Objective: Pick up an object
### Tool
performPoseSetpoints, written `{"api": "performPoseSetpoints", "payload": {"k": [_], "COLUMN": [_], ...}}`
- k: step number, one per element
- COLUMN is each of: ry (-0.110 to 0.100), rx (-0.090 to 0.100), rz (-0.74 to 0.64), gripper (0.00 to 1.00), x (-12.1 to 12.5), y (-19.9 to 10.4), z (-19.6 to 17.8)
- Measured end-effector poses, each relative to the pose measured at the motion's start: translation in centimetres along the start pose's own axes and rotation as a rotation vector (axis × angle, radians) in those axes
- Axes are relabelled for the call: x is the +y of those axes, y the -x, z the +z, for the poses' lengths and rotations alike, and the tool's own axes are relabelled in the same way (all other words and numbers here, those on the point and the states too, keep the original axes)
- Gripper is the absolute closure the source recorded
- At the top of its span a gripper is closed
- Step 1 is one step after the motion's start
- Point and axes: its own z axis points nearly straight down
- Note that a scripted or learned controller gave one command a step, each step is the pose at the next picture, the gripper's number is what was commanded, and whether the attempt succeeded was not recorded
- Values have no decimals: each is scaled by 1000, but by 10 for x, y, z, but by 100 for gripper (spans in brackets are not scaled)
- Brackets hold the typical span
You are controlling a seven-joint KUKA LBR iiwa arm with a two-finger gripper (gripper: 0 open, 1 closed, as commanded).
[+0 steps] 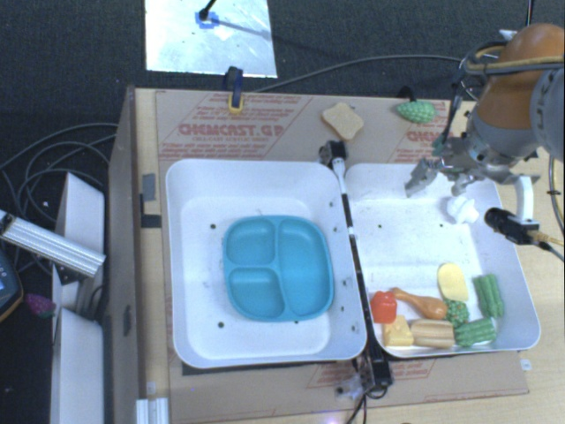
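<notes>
- White bins, two, side by side on the surface (265, 117). Left bin (190, 193) carries a blue tray (278, 268) w/ three compartments. Right bin (388, 237) carries the toy food, all clustered at its near right corner.
- Cluster contents: tomato (383, 306), orange carrot (422, 304), yellow lemon (453, 282), corn (432, 333), cheese wedge (398, 332), broccoli (456, 312), two green pods (488, 295) and (476, 331). Items touch or nearly touch; tight packing.
- White crumpled item (461, 208) lies apart from cluster, at far right of right bin; ID uncertain.
- Outside bins: bread slice (342, 121) and green item (416, 110) on the cardboard beyond the far edge.
- Tool (439, 177) hangs over far part of right bin, arm entering from the right. Fingers (418, 180) appear spread, nothing between them; reads as open and empty. Height above bin floor: cannot tell.
- Key relation: white item is nearest, just right of the tool and a bit nearer the camera. Cluster lies well apart from the tool, toward the near edge of the same bin.
- Long axes: upright pod and lemon run roughly far-to-near; corn and the lower pod lie roughly across the bin; carrot diagonal.
- Judgement: approach stage, no pick yet. Lemon or upright pod sit on the cluster's fringe, so look the easier grabs; crowding risks a double catch or a nudge.
</notes>
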Motion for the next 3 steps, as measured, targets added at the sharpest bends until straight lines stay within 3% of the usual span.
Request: {"api": "performPoseSetpoints", "payload": {"k": [1, 2, 3], "ry": [1, 1, 4], "rx": [0, -1, -1], "rz": [0, 4, 3], "gripper": [0, 0, 100], "x": [3, -22, -21], "y": [-29, -42, -42], "z": [103, 102, 91]}}
